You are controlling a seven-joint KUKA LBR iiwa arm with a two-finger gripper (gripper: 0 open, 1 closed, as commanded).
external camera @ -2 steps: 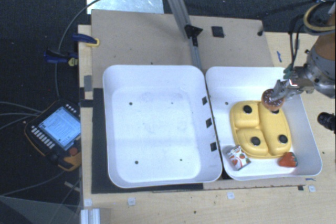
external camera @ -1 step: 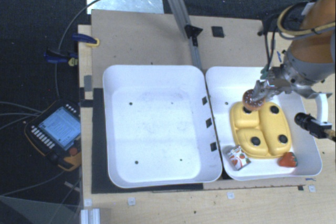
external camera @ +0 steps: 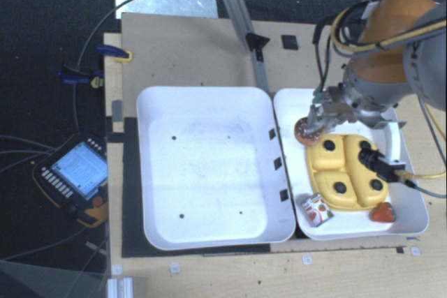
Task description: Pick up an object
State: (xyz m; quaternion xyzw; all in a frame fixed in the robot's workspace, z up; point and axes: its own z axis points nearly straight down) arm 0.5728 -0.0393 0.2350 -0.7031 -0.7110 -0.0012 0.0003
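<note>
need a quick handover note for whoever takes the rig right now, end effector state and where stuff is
End effector: down in the right bin, directly over the brown donut-like piece; grip state unclear, nothing visibly held.
Objects: all in the right bin. Yellow block toy in the middle, small red-and-white can at the near left corner, red piece at the near right.
Done: approach only. Left: grasp and lift an object.

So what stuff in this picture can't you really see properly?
- The jaws of the gripper: in the camera view the wrist above covers them, so open or shut is unclear.
- The brown round thing: partly under the gripper.
- The yellow toy: its right side sits behind a black cable.
- The small red-and-white thing: too small to name.
</note>
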